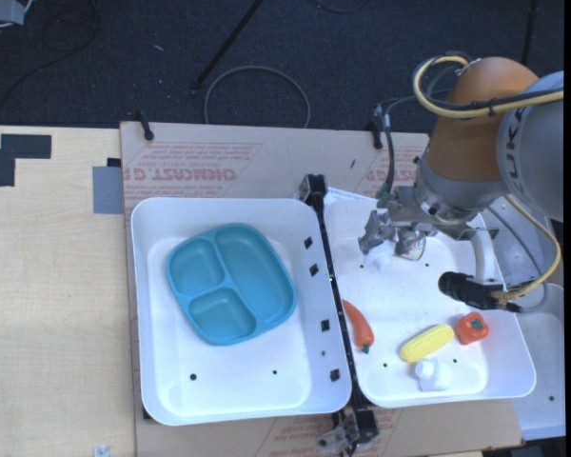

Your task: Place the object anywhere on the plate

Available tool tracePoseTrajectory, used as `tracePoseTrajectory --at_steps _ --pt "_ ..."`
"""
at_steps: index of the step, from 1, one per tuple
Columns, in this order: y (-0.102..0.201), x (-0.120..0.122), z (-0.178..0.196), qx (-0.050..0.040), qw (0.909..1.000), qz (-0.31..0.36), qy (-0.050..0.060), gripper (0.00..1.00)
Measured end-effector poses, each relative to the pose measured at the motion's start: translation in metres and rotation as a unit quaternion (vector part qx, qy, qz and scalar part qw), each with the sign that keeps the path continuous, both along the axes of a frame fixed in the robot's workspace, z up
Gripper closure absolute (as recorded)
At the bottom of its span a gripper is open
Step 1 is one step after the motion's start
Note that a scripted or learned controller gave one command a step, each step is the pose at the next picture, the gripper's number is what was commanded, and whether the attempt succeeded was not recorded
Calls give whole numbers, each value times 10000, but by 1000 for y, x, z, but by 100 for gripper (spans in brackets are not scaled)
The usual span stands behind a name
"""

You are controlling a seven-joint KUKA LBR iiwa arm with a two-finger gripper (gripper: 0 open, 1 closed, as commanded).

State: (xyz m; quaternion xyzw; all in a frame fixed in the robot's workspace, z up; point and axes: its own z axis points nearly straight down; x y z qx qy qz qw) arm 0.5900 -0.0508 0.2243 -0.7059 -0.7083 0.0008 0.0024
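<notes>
Corn cob lying aslant in right bin, tip up-right; jaws' spread indiscernible

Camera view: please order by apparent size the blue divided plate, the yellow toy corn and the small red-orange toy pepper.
1. blue divided plate
2. yellow toy corn
3. small red-orange toy pepper

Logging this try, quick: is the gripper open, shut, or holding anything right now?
Gripper: over the right bin, cannot be told whether open or shut; nothing seen between its fingers.
</notes>
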Motion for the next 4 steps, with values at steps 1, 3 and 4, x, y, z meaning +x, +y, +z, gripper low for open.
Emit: tracePoseTrajectory --at_steps 1,3,4 --pt "46 8 6 -3 10000 1 -10 100" --pt "165 5 -1 -7 10000 3 7 100" --pt "166 4 12 -11 10000 -17 -7 100"
